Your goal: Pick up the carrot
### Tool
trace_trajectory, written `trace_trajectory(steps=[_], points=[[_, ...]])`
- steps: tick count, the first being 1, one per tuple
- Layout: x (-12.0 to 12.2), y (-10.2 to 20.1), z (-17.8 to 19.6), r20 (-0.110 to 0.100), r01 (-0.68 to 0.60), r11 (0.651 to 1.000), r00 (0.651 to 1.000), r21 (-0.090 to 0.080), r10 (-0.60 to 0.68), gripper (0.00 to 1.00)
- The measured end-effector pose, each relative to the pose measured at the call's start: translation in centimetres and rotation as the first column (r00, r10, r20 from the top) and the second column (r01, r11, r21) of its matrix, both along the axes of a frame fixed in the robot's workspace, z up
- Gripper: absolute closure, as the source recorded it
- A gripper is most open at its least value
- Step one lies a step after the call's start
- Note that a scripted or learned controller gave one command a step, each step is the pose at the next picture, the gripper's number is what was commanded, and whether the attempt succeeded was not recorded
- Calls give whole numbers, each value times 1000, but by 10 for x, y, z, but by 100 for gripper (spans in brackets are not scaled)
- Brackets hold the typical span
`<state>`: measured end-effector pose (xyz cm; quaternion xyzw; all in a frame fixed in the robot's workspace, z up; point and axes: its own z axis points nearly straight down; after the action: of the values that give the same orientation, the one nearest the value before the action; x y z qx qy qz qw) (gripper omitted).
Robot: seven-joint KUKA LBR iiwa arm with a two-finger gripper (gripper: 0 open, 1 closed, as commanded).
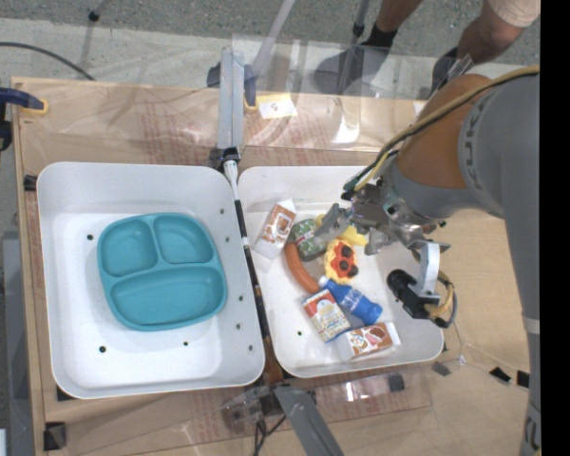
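Jaws [347, 224] hover just right of the carrot [300, 267].

Two white bins [57, 255], one teal divided plate [161, 269], one carrot [299, 266], three small cartons [275, 228], one blue bottle [354, 302].

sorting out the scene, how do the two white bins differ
The left bin holds one teal divided plate; the right bin holds a jumble of small items, including the carrot. The gripper is over the right bin, not the left. Both are shallow and white.
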<state>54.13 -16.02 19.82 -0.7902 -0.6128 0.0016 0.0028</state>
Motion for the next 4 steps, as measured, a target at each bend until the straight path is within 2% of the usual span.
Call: trace_trajectory(steps=[1,2,3,4], points=[[32,-63,-20,5,-182,983,983,-4,182,0],[-26,-90,-58,4,-380,925,925,-1,380,0],[11,-57,-112,4,-566,824,824,0,566,0],[77,-86,-111,5,-316,949,949,-1,316,0]])
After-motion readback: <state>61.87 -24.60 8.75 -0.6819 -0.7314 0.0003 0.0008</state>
